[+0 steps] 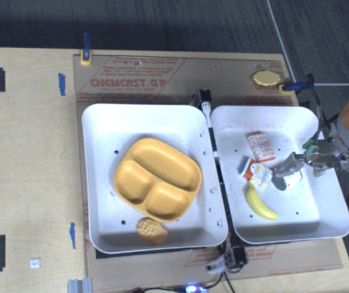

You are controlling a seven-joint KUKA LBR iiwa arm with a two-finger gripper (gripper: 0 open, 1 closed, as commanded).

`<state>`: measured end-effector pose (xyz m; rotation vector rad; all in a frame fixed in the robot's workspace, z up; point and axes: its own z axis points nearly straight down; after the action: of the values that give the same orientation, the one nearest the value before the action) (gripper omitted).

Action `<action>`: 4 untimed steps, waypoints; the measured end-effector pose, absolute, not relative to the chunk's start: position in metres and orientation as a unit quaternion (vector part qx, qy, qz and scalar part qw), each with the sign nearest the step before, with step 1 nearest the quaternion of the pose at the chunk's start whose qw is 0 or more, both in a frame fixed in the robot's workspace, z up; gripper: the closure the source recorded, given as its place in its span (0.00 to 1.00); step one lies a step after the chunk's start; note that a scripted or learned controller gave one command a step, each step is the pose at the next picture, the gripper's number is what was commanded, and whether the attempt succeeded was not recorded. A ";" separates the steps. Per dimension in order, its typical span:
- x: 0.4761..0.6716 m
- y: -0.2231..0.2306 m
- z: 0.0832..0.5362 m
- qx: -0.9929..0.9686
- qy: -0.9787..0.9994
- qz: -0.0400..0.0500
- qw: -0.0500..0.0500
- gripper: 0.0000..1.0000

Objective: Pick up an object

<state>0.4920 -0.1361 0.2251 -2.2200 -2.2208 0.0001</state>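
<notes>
Pincer (282,177) sits low in the right bin (330,224), center-right of the frame — can't tell whether it's gripping anything. Banana (260,204) lies just below-left, small packets (260,146) right beside it.

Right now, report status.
Hand low in right bin, nothing seen held. Banana beside it. Packets crowd close.

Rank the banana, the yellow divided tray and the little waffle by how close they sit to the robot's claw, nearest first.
Measured from the gripper in the camera view:
1. Banana, in the right bin, just below and left of the gripper.
2. Yellow divided tray, in the middle of the left bin.
3. Waffle, at the left bin's near edge, below the tray, slightly farther.
</notes>
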 end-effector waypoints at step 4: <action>0.496 -0.093 0.120 -0.707 -0.707 -0.001 -0.002 0.00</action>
<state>0.4965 -0.0933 0.1197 -2.2235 -2.2242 -0.0029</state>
